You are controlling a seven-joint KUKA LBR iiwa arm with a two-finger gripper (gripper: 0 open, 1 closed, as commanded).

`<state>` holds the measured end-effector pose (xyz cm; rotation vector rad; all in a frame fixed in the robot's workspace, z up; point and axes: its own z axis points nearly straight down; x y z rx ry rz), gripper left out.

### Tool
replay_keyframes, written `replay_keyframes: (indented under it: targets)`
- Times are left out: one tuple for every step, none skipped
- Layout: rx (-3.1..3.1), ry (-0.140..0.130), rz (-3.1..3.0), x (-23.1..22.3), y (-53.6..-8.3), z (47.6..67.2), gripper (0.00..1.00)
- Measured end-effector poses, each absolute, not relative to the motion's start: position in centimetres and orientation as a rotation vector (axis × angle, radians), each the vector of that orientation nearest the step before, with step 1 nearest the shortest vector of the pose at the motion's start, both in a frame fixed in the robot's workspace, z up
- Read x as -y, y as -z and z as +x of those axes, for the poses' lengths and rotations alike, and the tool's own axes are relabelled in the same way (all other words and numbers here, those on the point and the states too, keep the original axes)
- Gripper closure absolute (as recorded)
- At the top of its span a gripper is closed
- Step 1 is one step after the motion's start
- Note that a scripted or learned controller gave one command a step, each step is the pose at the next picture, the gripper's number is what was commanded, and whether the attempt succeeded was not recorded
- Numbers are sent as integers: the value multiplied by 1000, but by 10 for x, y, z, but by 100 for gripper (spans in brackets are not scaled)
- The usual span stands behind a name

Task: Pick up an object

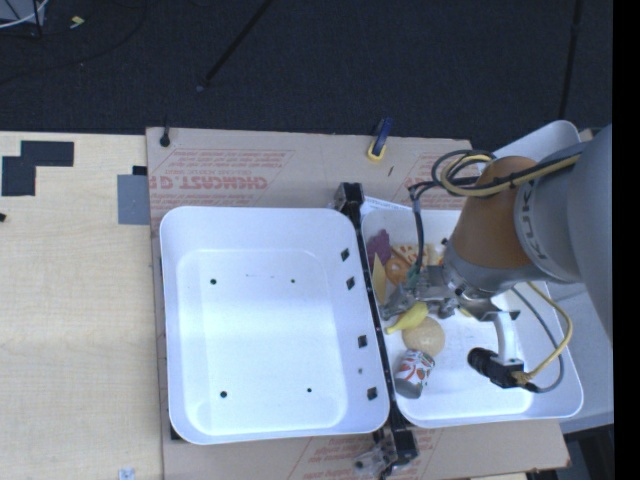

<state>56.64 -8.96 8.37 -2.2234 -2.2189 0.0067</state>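
Note:
My gripper [412, 296] is down in the right bin [560, 393], over the pile at its left side. Directly under it lies a yellow banana-shaped piece [408, 317]. A tan round object [425, 337] rests just below that, and a red and white can [413, 370] lies near the bin's front left corner. A purple item [380, 248] and an orange item [402, 263] sit behind the gripper, by the divider. The arm's wrist hides part of the pile.
The left bin [190, 268] stands beside the right one, with a black divider [365, 298] between them. A blue and yellow clamp [379, 140] sits on the cardboard behind the bins. The right bin's front right floor is bare.

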Motion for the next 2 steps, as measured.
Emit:
replay_keyframes:
  targets:
    - [2211, -4, -2226, 90, -97, 567, 100]
    - [2235, 14, -2219, 41, -194, 640, 100]
